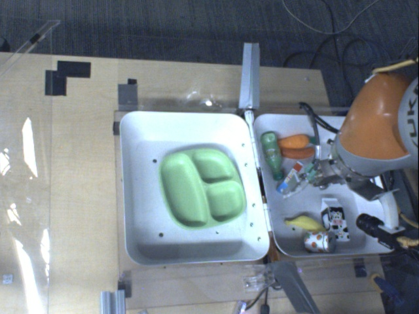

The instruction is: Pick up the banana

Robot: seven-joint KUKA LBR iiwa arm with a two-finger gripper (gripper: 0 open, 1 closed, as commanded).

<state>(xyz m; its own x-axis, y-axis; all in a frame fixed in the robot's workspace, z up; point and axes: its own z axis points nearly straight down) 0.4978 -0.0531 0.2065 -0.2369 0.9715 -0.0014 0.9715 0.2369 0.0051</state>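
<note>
Banana lies in the right bin, near its front edge, with a small patterned cup just beside it and a black-and-white toy close by. The gripper sits behind the banana, above a blue-and-red item; whether it is wide or narrow I cannot tell. The likely failure: a descent slightly off could nudge the cup or catch the toy instead, since they crowd the banana's far end.

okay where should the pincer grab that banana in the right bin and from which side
Probably the banana's thick middle, coming straight down from above, fingers across its narrow width. It lies flat and roughly left-right on the right bin floor. The spotted cup sits close at its right end, so stay off that end.
</note>
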